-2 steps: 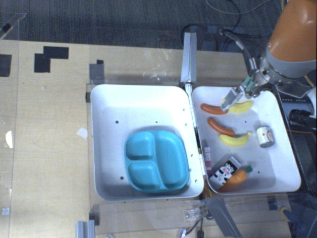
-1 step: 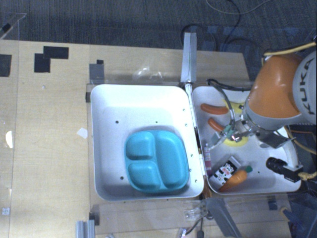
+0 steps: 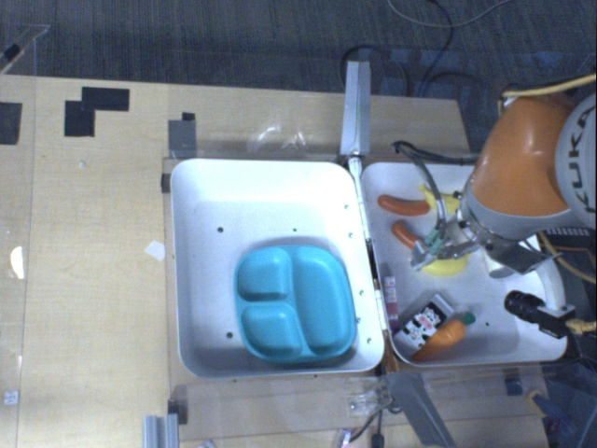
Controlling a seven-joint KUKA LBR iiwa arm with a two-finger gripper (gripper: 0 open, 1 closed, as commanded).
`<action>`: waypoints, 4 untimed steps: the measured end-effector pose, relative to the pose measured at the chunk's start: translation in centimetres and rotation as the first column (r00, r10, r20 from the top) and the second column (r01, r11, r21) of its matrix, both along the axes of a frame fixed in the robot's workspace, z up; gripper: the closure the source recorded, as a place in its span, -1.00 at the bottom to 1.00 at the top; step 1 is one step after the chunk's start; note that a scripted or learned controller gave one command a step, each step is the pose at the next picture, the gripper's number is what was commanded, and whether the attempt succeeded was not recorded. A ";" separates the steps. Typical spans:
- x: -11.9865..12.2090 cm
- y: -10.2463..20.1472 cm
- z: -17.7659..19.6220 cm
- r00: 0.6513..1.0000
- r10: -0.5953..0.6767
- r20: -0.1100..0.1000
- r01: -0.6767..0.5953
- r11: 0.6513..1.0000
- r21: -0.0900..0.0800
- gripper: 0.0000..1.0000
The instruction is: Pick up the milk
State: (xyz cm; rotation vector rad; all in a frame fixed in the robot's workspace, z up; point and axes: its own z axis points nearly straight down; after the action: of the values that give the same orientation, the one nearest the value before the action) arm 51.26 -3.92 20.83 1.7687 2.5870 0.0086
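Beside milk (image 3: 424,319): carrot (image 3: 442,335), sausages (image 3: 403,204)

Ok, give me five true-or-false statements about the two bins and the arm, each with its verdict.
1. The blue divided tray lies in the left bin. True.
2. The milk carton stands in the left bin. False: it lies in the right bin, near its front edge.
3. The carrot lies right beside the milk carton. True.
4. The gripper is over the blue tray. False: it is over the right bin, by the yellow item.
5. Two sausages lie in the right bin's back left part. True.
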 end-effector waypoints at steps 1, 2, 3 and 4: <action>-0.1 1.4 16.4 0.997 -0.082 -0.001 0.082 0.997 0.000 1.00; -0.1 1.4 16.4 0.997 -0.082 -0.001 0.082 0.997 0.000 -1.00; 1.1 10.8 6.1 0.895 -0.445 -0.007 0.445 0.896 0.002 -1.00; -2.6 16.4 -5.1 0.869 -0.494 -0.009 0.494 0.869 0.001 -1.00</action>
State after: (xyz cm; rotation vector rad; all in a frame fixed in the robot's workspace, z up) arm 48.70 12.53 15.73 2.3769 2.0544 0.0018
